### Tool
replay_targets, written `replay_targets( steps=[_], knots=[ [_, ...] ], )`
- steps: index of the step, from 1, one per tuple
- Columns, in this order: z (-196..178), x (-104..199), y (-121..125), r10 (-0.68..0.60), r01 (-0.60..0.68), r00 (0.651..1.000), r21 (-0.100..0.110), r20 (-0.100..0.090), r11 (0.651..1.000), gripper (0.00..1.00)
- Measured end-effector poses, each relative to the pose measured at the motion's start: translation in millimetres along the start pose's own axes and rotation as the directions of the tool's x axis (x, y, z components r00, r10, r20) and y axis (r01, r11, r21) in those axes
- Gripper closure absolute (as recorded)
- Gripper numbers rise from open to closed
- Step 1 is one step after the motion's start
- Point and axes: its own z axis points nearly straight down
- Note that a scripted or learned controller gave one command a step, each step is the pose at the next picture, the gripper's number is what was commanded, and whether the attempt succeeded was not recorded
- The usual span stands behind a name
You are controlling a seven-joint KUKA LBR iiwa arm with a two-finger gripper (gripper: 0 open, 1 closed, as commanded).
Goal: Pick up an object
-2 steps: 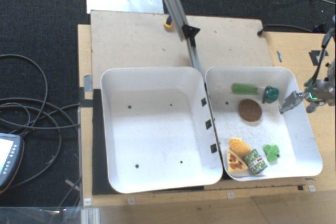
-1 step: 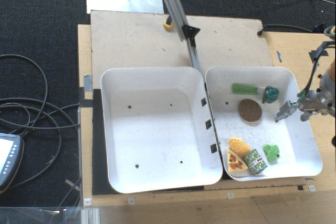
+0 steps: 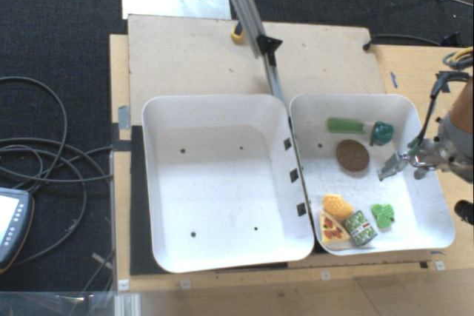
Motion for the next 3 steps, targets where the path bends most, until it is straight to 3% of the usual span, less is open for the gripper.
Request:
replay_targets(
  steps=[1, 2, 3],
  knots=[
    [52, 6, 9, -0.003, 0.003, 1.0, 0.0, 0.0, 1.0, 0.0],
    [38, 5, 10, -0.002, 0.002, 1.0, -0.006, 0.002, 1.0, 1.0],
    [-7, 2, 7, -0.002, 0.002, 1.0, -0.008, 0.003, 1.0, 1.0]
  ],
)
